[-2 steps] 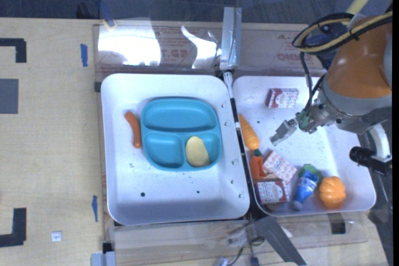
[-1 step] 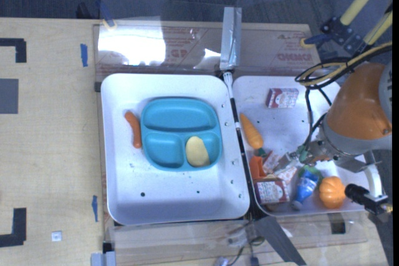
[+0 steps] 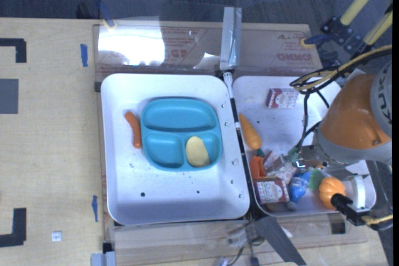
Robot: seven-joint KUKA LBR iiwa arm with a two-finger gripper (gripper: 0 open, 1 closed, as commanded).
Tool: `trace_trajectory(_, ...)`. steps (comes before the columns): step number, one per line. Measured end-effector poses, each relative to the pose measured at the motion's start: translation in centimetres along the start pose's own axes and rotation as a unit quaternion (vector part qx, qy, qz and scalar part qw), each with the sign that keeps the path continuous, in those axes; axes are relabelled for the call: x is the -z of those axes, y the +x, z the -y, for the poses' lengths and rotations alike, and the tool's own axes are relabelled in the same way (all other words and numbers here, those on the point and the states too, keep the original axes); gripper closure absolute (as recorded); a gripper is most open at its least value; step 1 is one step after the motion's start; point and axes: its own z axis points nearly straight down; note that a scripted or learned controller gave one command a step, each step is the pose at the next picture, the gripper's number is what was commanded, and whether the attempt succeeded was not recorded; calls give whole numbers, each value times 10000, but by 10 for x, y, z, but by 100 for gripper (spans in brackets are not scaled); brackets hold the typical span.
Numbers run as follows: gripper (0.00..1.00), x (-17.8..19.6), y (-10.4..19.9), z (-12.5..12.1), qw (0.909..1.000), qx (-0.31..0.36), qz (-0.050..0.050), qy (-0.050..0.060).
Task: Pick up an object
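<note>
A yellow potato [image 3: 197,151] lies in the blue tray [image 3: 177,116], left bin [image 3: 124,184].

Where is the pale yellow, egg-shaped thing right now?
The pale yellow egg-shaped object lies in the lower right compartment of the blue divided tray, inside the left white bin.

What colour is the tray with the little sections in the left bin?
Blue. The tray shows clearly in the camera view, with a yellow item in one section.

Jumble of small toy groceries [image 3: 280,180] in right bin's [image 3: 274,121] near end.
</note>
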Motion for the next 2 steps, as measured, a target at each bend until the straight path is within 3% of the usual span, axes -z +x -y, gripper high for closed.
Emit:
trace_trajectory(1,100,12,-4,-3,10000,-22,55,-72)
trace_trajectory(2,0,12,-4,-3,10000,-25,56,-69)
